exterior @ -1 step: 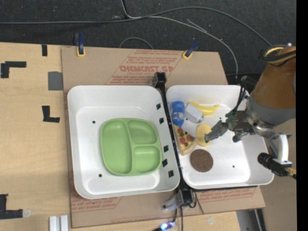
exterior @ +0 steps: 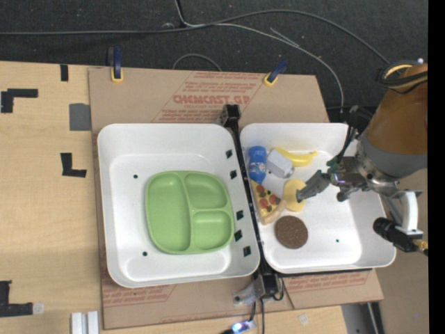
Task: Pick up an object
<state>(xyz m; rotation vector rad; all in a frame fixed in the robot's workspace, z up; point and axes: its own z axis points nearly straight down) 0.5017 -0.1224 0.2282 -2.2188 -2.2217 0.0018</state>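
- Bench (exterior: 42, 186) on the far left: light wood with black tape marks; brown cardboard sheet (exterior: 208, 96) lies under both bins, clipped at its far edge.
- Left bin (exterior: 115, 145): holds a green divided plate (exterior: 188, 211), three compartments, lying flat near the bin's middle.
- Right bin (exterior: 348, 256): objects clustered against its left wall. Blue bottle-like item (exterior: 256, 162) at the far left, grey block (exterior: 279, 163) just beside it, yellow banana (exterior: 297, 156) touching the block's far side.
- Below those: pizza slice toy (exterior: 268, 202) along the divider, pale yellow piece (exterior: 293, 195) just right of it, brown round cookie (exterior: 291, 232) nearer the front edge, apart from the rest.
- Gripper (exterior: 314, 185): low over the right bin's middle, dark finger reaching left and ending right at the pale yellow piece. Cannot tell whether the fingers are spread or closed; nothing visibly between them.
- Arm (exterior: 393, 145): comes in from the right edge, grey body with orange band above the wrist, wrist angled down and left toward the cluster.
- Black cables (exterior: 229, 23) run across the dark floor behind the bench.
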